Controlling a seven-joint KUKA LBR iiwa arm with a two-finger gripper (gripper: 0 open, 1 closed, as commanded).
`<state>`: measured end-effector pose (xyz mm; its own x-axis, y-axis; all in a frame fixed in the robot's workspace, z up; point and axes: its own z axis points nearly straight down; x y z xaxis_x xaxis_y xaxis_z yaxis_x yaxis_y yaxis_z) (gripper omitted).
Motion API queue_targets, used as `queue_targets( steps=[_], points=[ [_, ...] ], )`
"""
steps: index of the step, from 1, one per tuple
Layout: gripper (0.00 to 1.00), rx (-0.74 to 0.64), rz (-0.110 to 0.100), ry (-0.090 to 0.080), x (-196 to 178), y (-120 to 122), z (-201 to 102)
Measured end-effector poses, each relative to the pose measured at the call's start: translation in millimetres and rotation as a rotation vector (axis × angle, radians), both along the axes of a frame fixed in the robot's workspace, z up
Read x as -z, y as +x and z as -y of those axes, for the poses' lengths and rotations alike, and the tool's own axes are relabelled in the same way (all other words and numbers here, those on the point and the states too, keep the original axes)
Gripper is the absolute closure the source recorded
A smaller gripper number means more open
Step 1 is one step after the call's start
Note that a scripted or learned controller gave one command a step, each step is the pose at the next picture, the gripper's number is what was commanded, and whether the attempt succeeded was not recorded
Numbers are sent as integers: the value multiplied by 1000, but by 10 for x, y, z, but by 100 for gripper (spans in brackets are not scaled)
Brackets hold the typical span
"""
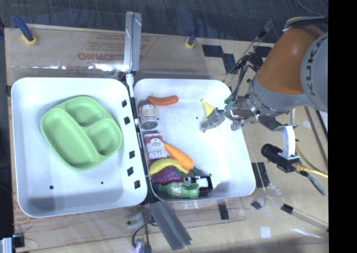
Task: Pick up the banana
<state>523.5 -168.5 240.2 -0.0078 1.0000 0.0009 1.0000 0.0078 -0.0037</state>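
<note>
1. Hovering over the right white plastic bin (pixel 237 163), the grey two-finger gripper (pixel 221 119) sits near that bin's right wall; we cannot tell from this angle how it is set.
2. We see a small yellow wedge-shaped piece (pixel 207 107) just beside the gripper.
3. We find the yellow plastic banana (pixel 165 165) well apart from it, in the pile at the bin's lower left, between an orange carrot (pixel 179 156) above and a purple bunch of grapes (pixel 167 176) below.
4. We note a green bottle (pixel 179 190), a red sausage (pixel 162 100) and a small tin can (pixel 148 115) nearby.
5. We see a green sectioned plate (pixel 81 131) in the left white bin (pixel 33 190).
</note>
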Motion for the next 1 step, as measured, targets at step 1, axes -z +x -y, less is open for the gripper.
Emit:
queue_targets(
  steps=[1],
  points=[
    [0, -23, 1, -2, 530, 529, 417]
  ],
)
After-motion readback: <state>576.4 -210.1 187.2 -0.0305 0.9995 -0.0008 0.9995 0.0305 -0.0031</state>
